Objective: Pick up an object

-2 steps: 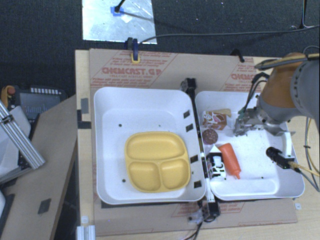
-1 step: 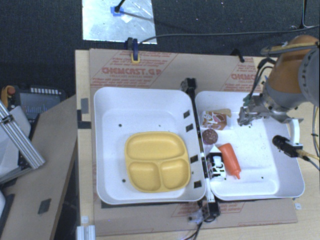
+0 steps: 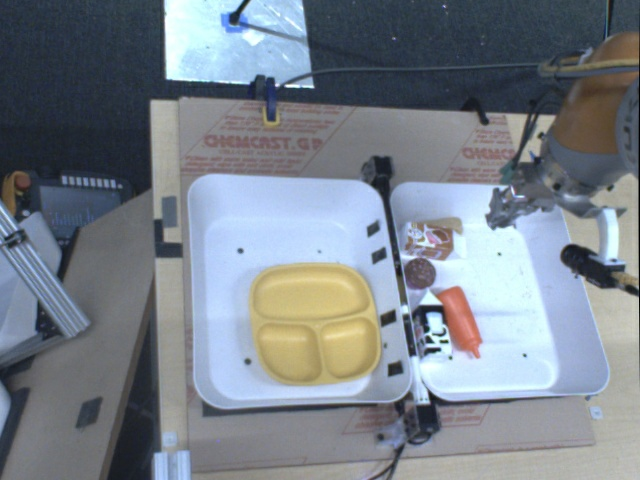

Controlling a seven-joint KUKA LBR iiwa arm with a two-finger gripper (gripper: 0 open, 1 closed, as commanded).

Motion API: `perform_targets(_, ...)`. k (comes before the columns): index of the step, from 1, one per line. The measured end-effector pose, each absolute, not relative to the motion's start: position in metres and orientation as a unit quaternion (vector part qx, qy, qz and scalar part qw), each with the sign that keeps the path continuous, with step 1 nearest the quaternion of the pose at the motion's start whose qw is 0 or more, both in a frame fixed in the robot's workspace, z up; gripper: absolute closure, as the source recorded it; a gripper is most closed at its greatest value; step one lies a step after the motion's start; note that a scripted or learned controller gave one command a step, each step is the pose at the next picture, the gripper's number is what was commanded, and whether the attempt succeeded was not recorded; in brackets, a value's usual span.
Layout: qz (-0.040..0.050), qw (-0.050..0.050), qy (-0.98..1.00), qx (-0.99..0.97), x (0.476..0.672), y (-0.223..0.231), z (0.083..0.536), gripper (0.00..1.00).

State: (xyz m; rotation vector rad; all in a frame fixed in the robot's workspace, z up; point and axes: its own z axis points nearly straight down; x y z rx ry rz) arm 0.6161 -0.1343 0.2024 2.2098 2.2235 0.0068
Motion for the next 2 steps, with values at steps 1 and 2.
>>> perform_targets(1, 0.0011, 0.001, 0.709, 0.705, 0.617, -0.134, 0.215, 1.0)
perform_targets(2, 0.0012, 0.0, 0.711, 0.704, 0.616, -0.071, 0.22, 1.0)
